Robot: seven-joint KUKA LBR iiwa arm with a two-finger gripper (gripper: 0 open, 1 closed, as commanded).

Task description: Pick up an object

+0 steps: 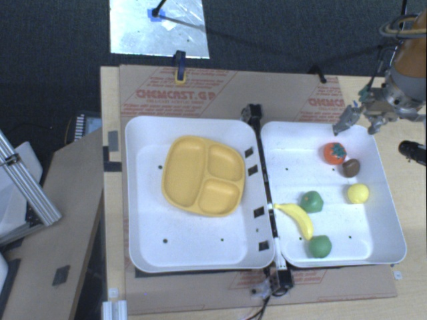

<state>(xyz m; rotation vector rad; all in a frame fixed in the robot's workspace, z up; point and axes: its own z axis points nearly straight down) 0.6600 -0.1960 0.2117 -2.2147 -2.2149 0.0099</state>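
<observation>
Claw [357,121] hangs over the right white bin's [383,245] far edge, fingers spread wide, nothing between them. Round orange-red toy fruit [334,153] sits just below, small brown lump [351,169] beside it

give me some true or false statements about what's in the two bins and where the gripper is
1. The yellow divided plate lies in the left bin. True.
2. The banana lies on the plate. False: it lies in the right bin, near the divider.
3. The gripper holds the tomato. False: it hovers open at the right bin's far edge, holding nothing.
4. Two green objects lie in the right bin. True: one beside the banana, one nearer the front.
5. The lemon touches the tomato. False: a brown object lies between them.
</observation>
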